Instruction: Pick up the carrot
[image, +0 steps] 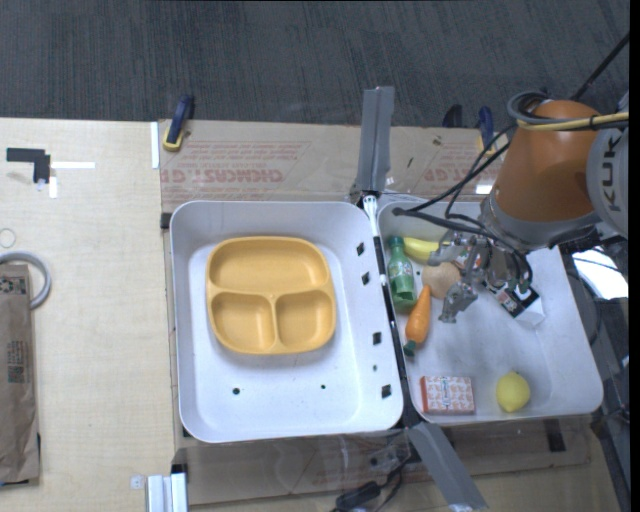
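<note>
An orange carrot (419, 316) lies in the right bin (560, 395) near its left wall, tilted, thick end up. My gripper (462, 290) hangs just to its right, pointing down and left, close to the carrot's upper end and apart from it. A pale round object (441, 274) sits just above the carrot, right beside the gripper. The arm's orange band (545, 165) rises behind.
A green bottle (401, 272) and a yellow banana (421, 247) lie above the carrot by the bin's left wall. A small pink box (447, 394) and a lemon (513, 391) rest near the front. The left bin (200, 390) holds a yellow divided plate (270, 294).
</note>
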